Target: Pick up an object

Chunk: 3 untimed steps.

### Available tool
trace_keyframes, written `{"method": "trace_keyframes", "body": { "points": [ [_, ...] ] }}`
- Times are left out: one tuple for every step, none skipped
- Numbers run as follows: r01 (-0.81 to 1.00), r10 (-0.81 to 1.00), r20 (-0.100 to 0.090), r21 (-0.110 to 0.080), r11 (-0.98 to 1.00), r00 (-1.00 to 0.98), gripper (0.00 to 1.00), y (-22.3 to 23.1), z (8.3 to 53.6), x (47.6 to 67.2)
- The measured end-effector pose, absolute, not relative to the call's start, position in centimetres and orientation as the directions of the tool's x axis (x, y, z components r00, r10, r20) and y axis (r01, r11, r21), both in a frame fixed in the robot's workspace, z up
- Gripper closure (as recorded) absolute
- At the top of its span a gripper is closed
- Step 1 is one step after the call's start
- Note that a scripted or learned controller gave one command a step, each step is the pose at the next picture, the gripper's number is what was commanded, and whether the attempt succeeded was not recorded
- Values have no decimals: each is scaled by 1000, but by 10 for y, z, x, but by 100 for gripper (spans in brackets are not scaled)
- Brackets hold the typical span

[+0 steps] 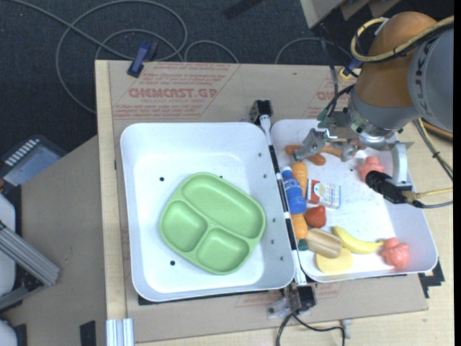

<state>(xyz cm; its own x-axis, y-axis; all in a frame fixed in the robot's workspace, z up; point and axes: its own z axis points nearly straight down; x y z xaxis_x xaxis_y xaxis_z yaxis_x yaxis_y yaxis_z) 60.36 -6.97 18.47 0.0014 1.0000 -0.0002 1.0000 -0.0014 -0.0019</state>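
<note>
Bench [187,96] bears left bin [144,157] and right bin [421,247].

The floor [57,63] is dark carpet. Thin grey cables [108,42] loop on it at 11 o'clock. A light brown board [194,85] with red letters covers the table. A blue clip [140,58] sits at its 11 o'clock corner.

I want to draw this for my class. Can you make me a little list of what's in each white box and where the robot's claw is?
left bin: green divided plate
right bin: banana, blue marker, carrot, hot dog bun, pink toy, other small toys
gripper: over the far end of the right bin, above the toys
held object: none seen
</note>
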Motion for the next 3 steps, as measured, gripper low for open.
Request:
{"method": "trace_keyframes", "body": {
  "points": [
    [1000,1000,1,-2,-1,1,0,-91,111,608],
    [1000,1000,-1,0,-1,1,0,-99,85,576],
    [1000,1000,1,-2,-1,1,0,-108,84,488]
  ]
}}
